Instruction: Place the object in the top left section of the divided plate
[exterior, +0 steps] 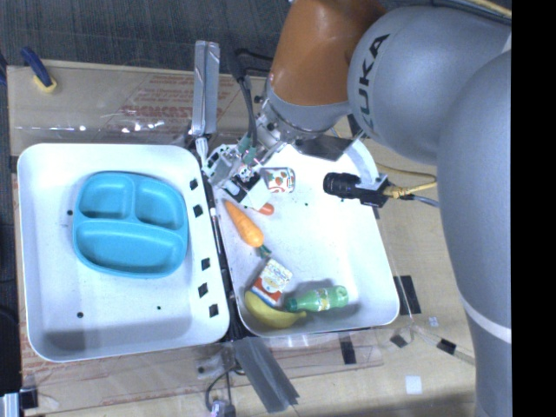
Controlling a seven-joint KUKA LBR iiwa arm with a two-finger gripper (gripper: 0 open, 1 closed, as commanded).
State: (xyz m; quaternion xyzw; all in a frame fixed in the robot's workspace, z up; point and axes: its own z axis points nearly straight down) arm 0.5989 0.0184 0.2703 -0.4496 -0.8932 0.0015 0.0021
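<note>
The arm [417, 102] reached in from the right, and its hand [234, 170] hung low over the far left corner of the right bin [365, 259], close to the wall between the two bins. Whether it was apart or together could not be told; nothing showed plainly in it. Just beside it, toward the right, lay a small white item with red marks [278, 180], and a bit of red [266, 208] sat just below that.

A carrot [244, 223] lay aslant along the right bin's left wall, just beneath the hand and apart from it. At the bin's near edge lay a banana [271, 313], with a small white carton [274, 281] resting against it and a green bottle [318, 299] on its side, touching the banana's right end.

The blue plate [130, 224] lay in the left bin [52, 320], toward its far side, with two sections at the far side and one long section nearer. All three sections were bare. The plate's top left section [106, 198] stood well apart from the hand.
</note>
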